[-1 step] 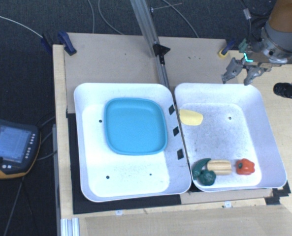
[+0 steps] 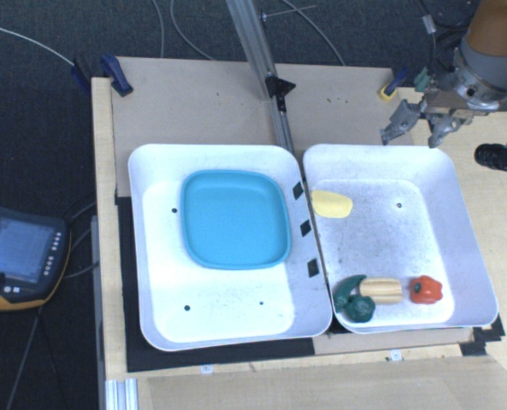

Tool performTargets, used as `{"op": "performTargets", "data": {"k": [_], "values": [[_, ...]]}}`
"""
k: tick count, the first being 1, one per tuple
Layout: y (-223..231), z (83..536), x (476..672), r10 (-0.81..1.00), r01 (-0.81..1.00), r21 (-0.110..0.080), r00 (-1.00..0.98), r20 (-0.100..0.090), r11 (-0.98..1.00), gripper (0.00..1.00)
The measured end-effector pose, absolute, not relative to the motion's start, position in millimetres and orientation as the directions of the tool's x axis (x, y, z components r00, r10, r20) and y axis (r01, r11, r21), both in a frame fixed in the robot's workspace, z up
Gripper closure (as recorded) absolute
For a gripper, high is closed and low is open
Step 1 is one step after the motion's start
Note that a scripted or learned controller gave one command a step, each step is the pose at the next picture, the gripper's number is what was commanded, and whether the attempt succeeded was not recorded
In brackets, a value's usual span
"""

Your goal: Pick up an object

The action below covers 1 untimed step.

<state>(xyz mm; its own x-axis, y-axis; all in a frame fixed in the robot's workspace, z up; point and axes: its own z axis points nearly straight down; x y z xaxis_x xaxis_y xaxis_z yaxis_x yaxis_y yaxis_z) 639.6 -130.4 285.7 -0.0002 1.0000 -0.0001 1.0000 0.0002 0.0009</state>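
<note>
My gripper (image 2: 419, 130) hangs above the far rim of the right bin (image 2: 458, 195), near the top right of the camera view. Its two fingers are spread apart with nothing between them. In that bin a yellow lemon-shaped piece (image 2: 332, 204) lies by the left wall. Along the near wall sit a dark green vegetable (image 2: 354, 299), a tan cylinder (image 2: 381, 290) and a red pepper-like piece (image 2: 425, 289), well away from the gripper.
The left bin (image 2: 155, 220) holds a blue square plate (image 2: 235, 219). A slanted metal pole (image 2: 255, 41) rises behind the bins. Clamps (image 2: 114, 75) grip the bench's far edge. A teach pendant (image 2: 18, 254) lies on the floor at left.
</note>
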Motion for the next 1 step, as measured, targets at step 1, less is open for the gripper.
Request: {"op": "performTargets", "data": {"k": [1], "values": [[-137.2, 241.2, 638.3, 1.0, 1.0, -0.003, 0.0, 0.0, 0.0, 0.0]]}}
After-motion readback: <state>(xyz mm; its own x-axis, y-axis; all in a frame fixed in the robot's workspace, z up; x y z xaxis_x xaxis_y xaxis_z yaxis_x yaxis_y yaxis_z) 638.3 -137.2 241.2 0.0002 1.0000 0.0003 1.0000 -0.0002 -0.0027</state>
